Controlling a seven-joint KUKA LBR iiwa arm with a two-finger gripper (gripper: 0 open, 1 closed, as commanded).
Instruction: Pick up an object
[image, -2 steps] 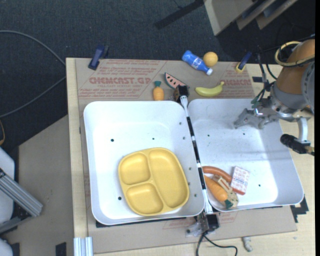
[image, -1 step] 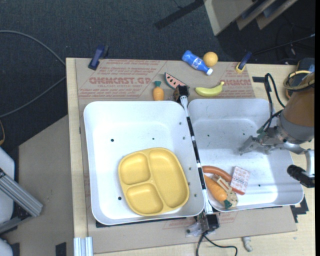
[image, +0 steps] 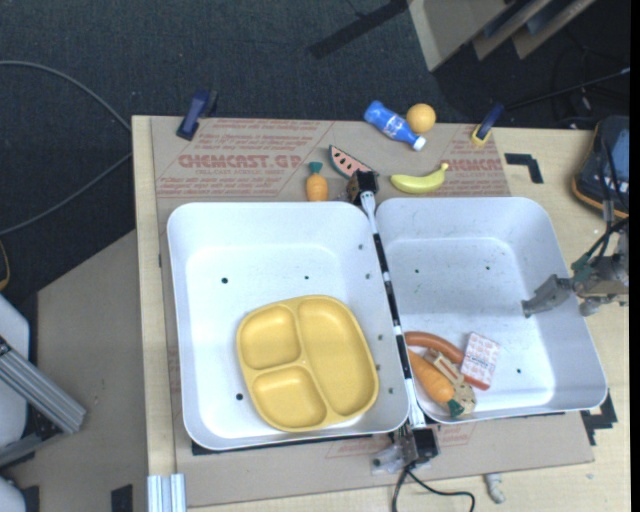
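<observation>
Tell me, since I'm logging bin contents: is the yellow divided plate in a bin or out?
In: the yellow divided plate lies flat inside the left bin.

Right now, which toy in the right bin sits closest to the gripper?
The small red-and-white carton, just right of the hot dog and the carrot. Those two lie farther from the gripper, by the bin's left wall.

The counter (image: 250, 165) bears two white bins side by side, left bin (image: 200, 260) and right bin (image: 500, 235). Along its far edge lie a banana (image: 419, 180), a watermelon slice (image: 347, 160), a small carrot (image: 317, 186), a blue bottle (image: 392, 124) and an orange (image: 422, 117).
</observation>
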